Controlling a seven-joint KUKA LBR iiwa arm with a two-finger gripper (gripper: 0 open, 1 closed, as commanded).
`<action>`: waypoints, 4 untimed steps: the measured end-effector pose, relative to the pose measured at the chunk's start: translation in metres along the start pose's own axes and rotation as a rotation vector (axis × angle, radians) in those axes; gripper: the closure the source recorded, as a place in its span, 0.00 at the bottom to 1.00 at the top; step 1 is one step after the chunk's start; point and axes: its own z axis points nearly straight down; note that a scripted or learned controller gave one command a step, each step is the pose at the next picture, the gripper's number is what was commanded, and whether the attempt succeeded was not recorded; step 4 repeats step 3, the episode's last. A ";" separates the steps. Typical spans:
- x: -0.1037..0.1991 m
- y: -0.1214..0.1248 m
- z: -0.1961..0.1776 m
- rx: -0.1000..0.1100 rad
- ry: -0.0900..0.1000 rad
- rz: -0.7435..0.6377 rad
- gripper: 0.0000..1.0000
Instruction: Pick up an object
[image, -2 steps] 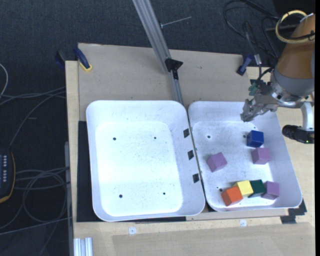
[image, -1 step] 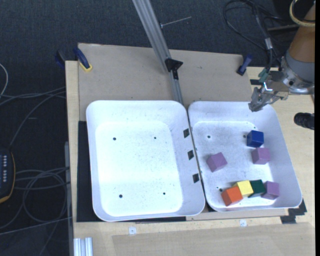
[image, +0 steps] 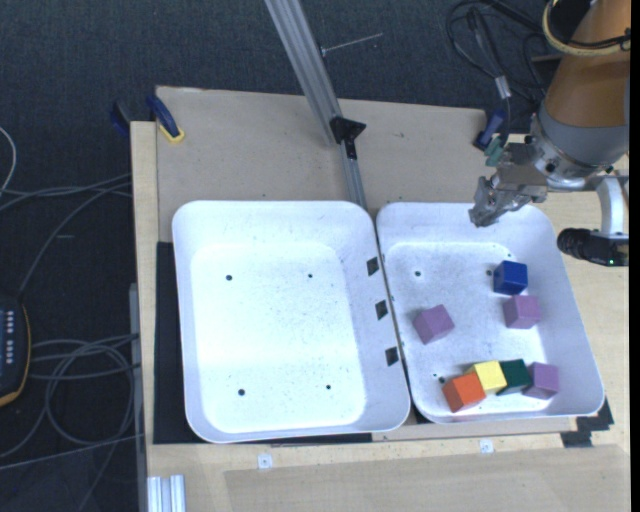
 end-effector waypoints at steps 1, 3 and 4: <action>0.058 -0.002 0.013 0.002 0.001 -0.001 1.00; 0.176 -0.016 0.032 0.004 0.001 -0.001 1.00; 0.176 -0.016 0.032 0.004 0.001 -0.001 1.00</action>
